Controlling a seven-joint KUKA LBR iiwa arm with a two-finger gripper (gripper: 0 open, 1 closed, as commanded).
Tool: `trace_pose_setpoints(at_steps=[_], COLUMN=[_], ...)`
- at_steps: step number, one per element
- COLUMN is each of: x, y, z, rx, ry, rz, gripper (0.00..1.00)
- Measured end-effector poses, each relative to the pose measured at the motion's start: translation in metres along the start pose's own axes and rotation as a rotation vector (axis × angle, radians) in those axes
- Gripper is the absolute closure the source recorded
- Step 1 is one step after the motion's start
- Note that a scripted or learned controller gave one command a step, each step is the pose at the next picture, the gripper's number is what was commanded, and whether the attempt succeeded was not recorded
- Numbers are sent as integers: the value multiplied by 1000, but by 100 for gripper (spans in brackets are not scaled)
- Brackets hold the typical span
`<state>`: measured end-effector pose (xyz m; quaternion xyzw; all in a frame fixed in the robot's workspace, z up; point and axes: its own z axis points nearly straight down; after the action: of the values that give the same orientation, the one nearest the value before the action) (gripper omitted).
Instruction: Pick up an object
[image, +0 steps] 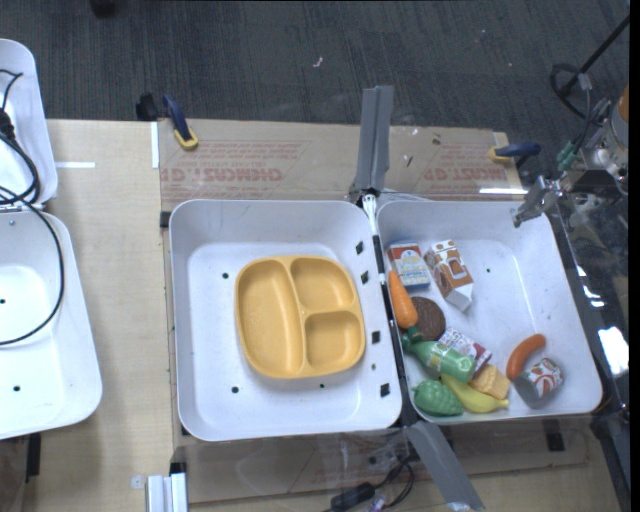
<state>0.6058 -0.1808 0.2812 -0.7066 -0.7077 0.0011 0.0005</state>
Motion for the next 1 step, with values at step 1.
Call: trace_pose_setpoints(at_steps=[1], x=[55], y=[15], z=[119], rx=[0], ry=[0], rz=[-164], gripper=[0])
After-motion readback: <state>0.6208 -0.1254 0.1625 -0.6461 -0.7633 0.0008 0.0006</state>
